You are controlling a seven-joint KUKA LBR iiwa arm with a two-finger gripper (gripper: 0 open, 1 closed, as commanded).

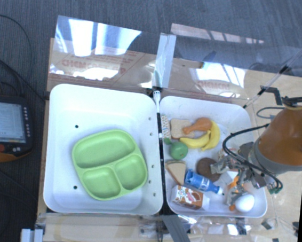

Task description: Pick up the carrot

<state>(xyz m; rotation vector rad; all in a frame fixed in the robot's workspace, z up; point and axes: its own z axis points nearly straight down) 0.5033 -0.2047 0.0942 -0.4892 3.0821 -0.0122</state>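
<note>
— So, where was the thin orange carrot (233, 183) when we looked?

— We saw it in the shallow white bin on the right (206, 105), near the front corner. It lay just beside the smooth white egg (245, 203). We could see little bits of orange, because the grey two-finger gripper (236, 177) hung right over it.

— Was the gripper spread wide or pressed together?

— We could not tell. Wires and the big grey and orange arm (284, 141) hid it from us. We did not see the carrot pinched in it.

— What did we think could go wrong?

— We thought the gripper might grab the egg, since the egg sat so close. It could also bump the egg and roll it away. The small blue plastic bottle (203, 181) lay near on the other side, so it could get pushed too.

— Anything else?

— Yes. The carrot looked thin and it lay close to the bin wall. We guessed it could slip out, or the gripper could hit the wall on its way down.
</note>
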